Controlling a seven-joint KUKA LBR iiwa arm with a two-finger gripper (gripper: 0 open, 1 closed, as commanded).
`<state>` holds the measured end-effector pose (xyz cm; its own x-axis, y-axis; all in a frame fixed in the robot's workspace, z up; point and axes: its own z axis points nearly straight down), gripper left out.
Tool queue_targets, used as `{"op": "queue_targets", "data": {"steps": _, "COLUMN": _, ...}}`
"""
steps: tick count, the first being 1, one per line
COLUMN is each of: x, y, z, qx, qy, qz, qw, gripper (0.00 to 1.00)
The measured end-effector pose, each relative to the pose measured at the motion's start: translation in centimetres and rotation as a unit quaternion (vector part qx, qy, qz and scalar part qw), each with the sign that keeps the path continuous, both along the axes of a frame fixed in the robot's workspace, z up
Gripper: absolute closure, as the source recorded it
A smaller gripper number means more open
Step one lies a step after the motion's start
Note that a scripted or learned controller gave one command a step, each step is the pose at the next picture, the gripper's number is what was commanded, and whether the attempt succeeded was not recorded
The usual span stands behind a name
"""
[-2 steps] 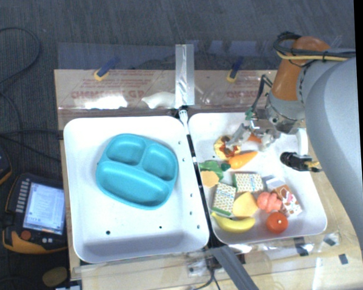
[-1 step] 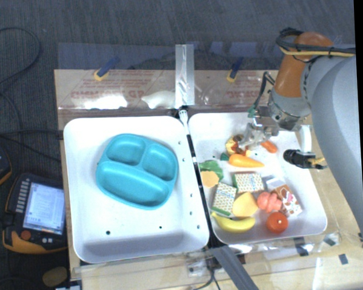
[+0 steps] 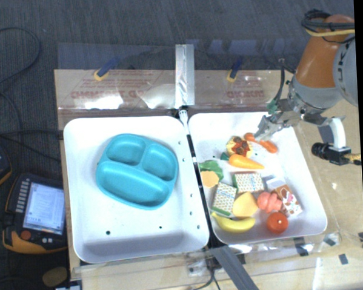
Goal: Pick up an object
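Nothing has been lifted yet, as far as I can make out. The toy food lies heaped in the right bin (image 3: 311, 183): a carrot (image 3: 246, 162) toward the far side, a small dark-and-yellow piece (image 3: 237, 146) just beyond it, two patterned boxes (image 3: 235, 192) in the middle, a banana (image 3: 234, 222) and a tomato (image 3: 277, 222) at the near edge. The left bin (image 3: 81, 195) carries a blue divided plate (image 3: 137, 169).

The arm (image 3: 320, 61) comes in from the far right, its orange band above the wrist, and slants down toward the far right corner of the right bin. The end effector (image 3: 268, 129) sits low there, just beside a thin orange piece (image 3: 263, 144) and near the carrot. I cannot tell whether it is spread or closed, and nothing is visibly caught in it.

So my guess is the pick is at the reaching stage; the grasp and the lift both remain.
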<state>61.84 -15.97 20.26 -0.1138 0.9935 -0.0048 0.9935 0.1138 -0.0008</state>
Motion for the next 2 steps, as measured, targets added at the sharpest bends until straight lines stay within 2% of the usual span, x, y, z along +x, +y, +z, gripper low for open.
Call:
{"op": "queue_targets", "data": {"steps": 1, "x": -0.4, "y": -1.5, "z": 19.6, "qx": 0.0003, "qy": 0.0, "qz": -0.083, "qw": 0.9966, "gripper": 1.0}}
{"op": "queue_targets", "data": {"steps": 2, "x": 0.1, "y": -5.4, "z": 16.7, "qx": 0.0004, "qy": 0.001, "qz": 0.069, "qw": 0.9976, "gripper": 1.0}}
